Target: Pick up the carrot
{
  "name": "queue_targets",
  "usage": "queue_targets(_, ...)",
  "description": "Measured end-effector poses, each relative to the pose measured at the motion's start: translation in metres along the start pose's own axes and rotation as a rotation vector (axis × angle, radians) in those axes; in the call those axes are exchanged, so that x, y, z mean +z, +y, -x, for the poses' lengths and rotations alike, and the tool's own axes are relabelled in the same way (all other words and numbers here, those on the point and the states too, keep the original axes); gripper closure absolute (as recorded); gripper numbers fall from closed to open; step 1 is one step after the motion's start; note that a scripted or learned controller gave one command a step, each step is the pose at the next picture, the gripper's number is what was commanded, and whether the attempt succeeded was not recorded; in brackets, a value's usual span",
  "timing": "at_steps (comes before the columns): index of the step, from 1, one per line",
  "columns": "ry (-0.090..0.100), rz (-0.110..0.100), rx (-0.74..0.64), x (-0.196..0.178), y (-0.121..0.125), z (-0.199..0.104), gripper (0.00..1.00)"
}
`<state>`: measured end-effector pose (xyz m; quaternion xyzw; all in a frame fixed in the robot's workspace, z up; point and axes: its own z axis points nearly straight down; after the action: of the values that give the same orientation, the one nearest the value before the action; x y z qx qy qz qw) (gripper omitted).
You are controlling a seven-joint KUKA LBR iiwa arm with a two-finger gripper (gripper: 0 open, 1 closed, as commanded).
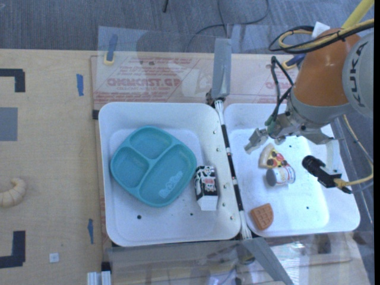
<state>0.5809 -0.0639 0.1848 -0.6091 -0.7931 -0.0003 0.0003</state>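
My gripper [259, 140] hangs low over the back left part of the right bin [341, 218], with the arm reaching in from the right. Just to its right lie a toy pizza slice [274, 157] and a small can [281, 176]. An orange-brown wedge with a grid pattern [262, 216] sits at the front left corner of that bin, well in front of the gripper. I cannot tell whether this wedge is the carrot. Nothing shows between the gripper's fingers.
The left bin [119, 114] holds a teal divided plate [153, 165] and a cow-patterned milk carton [206, 187] against its right wall. A pale croissant-like piece [12, 192] lies on the bench at far left. The divider between the bins [228, 159] stands close to the gripper's left.
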Motion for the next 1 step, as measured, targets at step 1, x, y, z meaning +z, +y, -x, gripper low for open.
queue_targets(1,0.001,-0.002,0.329,-0.0331,-0.0696,-0.0093,0.0)
